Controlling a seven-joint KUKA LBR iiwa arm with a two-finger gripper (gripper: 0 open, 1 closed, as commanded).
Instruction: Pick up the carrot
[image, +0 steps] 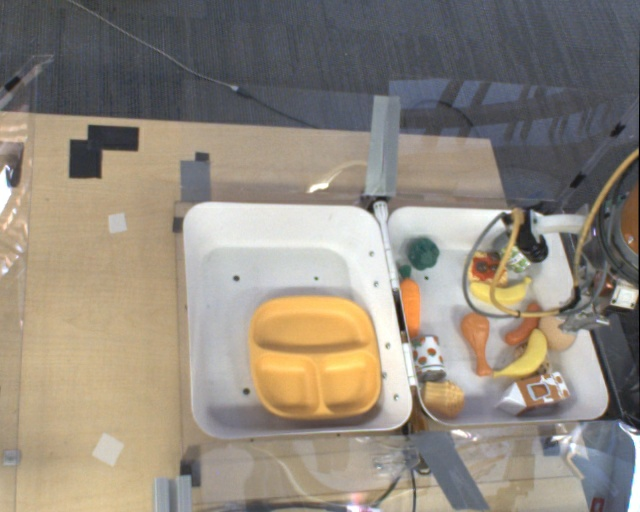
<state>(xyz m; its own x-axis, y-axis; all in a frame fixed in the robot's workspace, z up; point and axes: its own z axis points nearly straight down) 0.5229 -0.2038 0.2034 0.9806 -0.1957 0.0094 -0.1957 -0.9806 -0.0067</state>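
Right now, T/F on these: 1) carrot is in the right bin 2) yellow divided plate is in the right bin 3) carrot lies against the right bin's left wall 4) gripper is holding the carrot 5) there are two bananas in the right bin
1) True. The carrot lies in the right bin.
2) False. The yellow divided plate sits in the left bin.
3) True. It lies along the left wall, by the divider between the bins.
4) False. The gripper is at the right bin's right edge, well apart from the carrot.
5) True. One banana lies near the middle, another banana lower down.
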